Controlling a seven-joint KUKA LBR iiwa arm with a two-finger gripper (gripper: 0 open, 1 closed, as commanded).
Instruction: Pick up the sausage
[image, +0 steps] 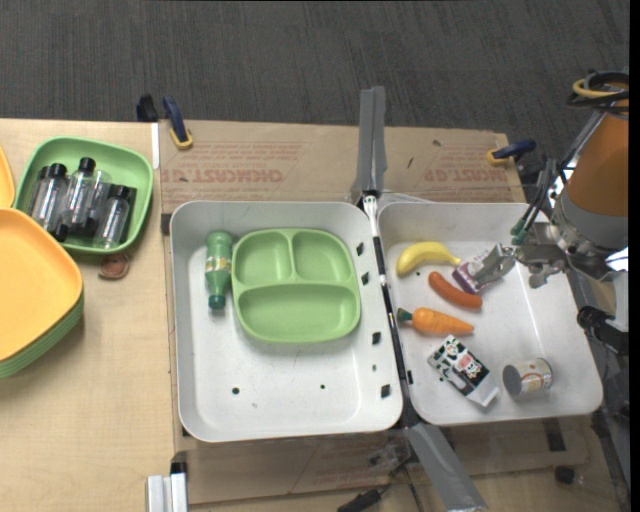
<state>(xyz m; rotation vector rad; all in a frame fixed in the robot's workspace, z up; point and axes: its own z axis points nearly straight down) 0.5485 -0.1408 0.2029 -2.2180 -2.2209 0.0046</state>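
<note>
Noted, at the bench's left edge, orange plates (35, 290) and, behind them, a green bowl (85, 195) of small bottles; nothing to do with the job.

Found in the left bin (280, 385) a green bottle (217, 268) lying along the left wall, just beside a green tray (296, 285) that took up the far half. Well apart from the work, too.

Found the sausage (455, 291) in the right bin (560, 330), in its far left part, lying aslant. Saw a banana (427, 257) just beyond it toward the far wall and a carrot (440, 321) just on its near side, each near but seemingly not touching. Passed over a carton (462, 367) and a can (527, 378) near the front edge, clear of the reach.

Placed the gripper (480, 272) low at the sausage's right end, tilted, reaching in from the right edge. Could not tell whether the claw was apart or together, nor whether anything sat in it; some purple showed there, too blurred to name.

Judged the step in hand to be the closing-in for the grasp. Judged it best done by shifting left toward the sausage's middle, turning the wrist to span its short way, and coming straight down, so as not to nudge banana or carrot. Reckoned an end grasp risky: round and smooth by the look, likely to roll or squirt out.
</note>
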